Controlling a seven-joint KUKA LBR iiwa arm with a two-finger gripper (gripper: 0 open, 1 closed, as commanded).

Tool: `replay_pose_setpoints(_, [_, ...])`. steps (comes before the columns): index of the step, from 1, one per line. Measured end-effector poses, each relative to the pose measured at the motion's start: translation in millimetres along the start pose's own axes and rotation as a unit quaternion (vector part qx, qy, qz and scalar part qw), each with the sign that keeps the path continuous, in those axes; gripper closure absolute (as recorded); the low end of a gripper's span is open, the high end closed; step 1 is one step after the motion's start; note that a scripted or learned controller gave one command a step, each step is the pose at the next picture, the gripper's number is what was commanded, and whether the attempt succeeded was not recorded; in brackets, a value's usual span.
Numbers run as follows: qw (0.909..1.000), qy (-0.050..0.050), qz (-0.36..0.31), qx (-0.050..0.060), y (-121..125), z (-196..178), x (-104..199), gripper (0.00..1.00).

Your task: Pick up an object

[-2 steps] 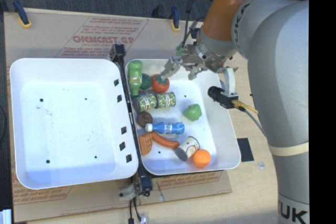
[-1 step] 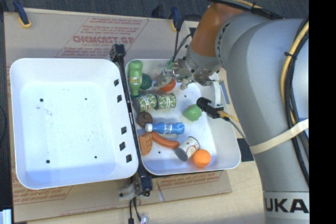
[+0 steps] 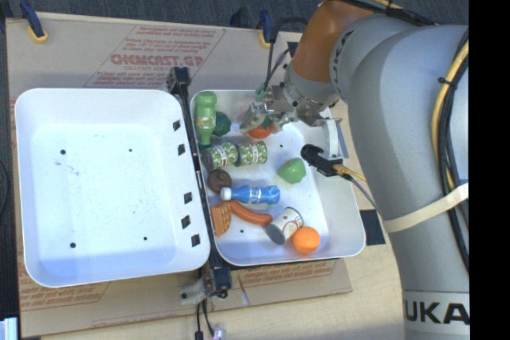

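1. Where it reaches in from the right, the grey arm [image 3: 390, 99] takes up most of that side, its orange band [image 3: 323, 32] bent over the far end of the right bin [image 3: 351, 228].
2. Under both bins lies a printed cardboard sheet [image 3: 151, 52] on the desk, with a blue clamp [image 3: 33, 25] at its far left corner and another [image 3: 266, 29] near the arm.
3. Beside it, the left bin [image 3: 96, 179] has a bare white floor.
4. The right bin holds all the loose things, which are crowded toward its left wall and near end.
5. The jaws hang low at the far end of that bin, right above a small red thing [image 3: 260, 130]. I cannot tell whether they are apart, together or clamped on it.
6. A green bottle [image 3: 205, 111] lies by the far left corner, with a green-labelled can [image 3: 240, 154] just below it.
7. A blue and white bottle [image 3: 252, 193] lies mid-bin. An orange stick [image 3: 252, 214] is just beside it.
8. A tipped tin [image 3: 286, 222] touches an orange ball [image 3: 307, 240] at the near end.
9. A green lump [image 3: 292, 170] sits apart, near the middle.
10. A brown ball [image 3: 218, 179] rests against the left wall.
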State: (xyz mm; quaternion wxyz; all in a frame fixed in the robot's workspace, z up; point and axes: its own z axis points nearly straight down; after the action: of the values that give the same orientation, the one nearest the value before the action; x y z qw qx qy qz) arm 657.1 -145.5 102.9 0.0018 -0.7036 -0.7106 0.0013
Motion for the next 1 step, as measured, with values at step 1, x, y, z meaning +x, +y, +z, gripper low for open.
replay_pose_setpoints(1, [1.0, 0.0, 0.002, -0.003, 0.4, -125.2, 66.5, 1.0])
